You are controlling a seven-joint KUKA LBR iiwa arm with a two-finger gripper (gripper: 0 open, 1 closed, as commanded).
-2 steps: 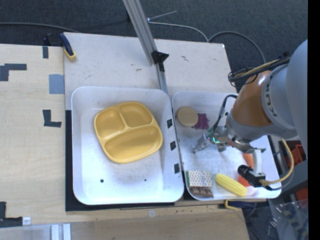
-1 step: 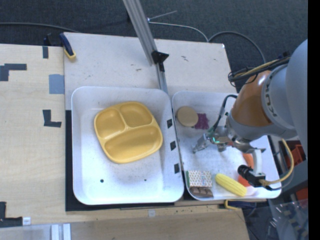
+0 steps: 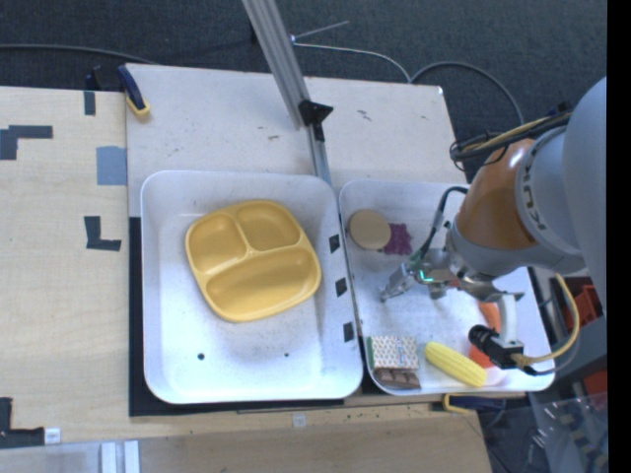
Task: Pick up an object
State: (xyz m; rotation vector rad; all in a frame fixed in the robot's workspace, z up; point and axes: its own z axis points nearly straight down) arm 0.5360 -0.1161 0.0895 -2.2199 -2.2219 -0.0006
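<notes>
My gripper (image 3: 396,286) is down in the right bin (image 3: 414,318), over bare floor near the middle of it, arm coming in from the right. Can't tell from this angle whether it's open or closed. Nearest candidates: corn cob (image 3: 455,363) lies flat at the near edge of the right bin, long axis running from upper left to lower right, almost along the near rim, its lower-right end close to the near right corner. Patterned block (image 3: 395,360) sits just left of the cob, in the near left corner, edges roughly square to the bin walls and tight to the near rim. Tan disc (image 3: 370,230) lies flat at the far left of the same bin, close to the dividing wall; it's round, so no axis to speak of. Purple piece (image 3: 398,237) is right against the disc's right side, shape too small to read. Open room: the strip of floor between the disc pair and the cob/block pair, where my gripper is. Left bin (image 3: 173,343) holds one yellow plate (image 3: 253,259), three compartments, long axis tilted from upper left to lower right, bare floor all round it, most along the near side. Both bins sit on the counter (image 3: 197,116).
</notes>
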